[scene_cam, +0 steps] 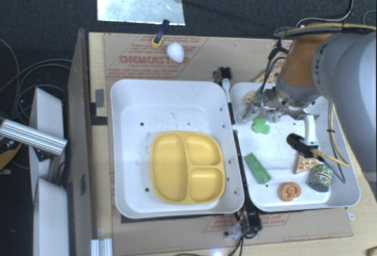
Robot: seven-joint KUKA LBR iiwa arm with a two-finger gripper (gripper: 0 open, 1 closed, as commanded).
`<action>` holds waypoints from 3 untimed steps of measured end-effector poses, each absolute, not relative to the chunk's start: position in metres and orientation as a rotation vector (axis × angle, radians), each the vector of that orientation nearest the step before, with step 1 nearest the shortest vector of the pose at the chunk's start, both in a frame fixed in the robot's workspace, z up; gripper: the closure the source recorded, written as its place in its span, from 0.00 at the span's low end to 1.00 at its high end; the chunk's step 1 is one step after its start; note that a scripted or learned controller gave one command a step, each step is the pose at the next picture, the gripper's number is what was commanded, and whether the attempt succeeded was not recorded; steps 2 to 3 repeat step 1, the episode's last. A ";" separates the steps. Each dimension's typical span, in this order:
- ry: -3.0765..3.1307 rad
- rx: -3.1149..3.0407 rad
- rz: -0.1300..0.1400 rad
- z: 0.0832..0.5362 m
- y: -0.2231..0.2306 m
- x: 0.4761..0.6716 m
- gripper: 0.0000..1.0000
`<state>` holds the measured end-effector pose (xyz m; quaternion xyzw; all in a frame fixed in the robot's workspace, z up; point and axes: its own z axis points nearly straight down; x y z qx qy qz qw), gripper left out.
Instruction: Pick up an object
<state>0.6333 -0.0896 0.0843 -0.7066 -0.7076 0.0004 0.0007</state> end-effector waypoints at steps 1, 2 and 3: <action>-2.224 -2.219 0.001 0.084 -0.085 0.629 0.00; -2.224 -2.219 0.001 0.084 -0.085 0.629 0.00; -2.224 -2.219 0.001 0.084 -0.085 0.629 0.00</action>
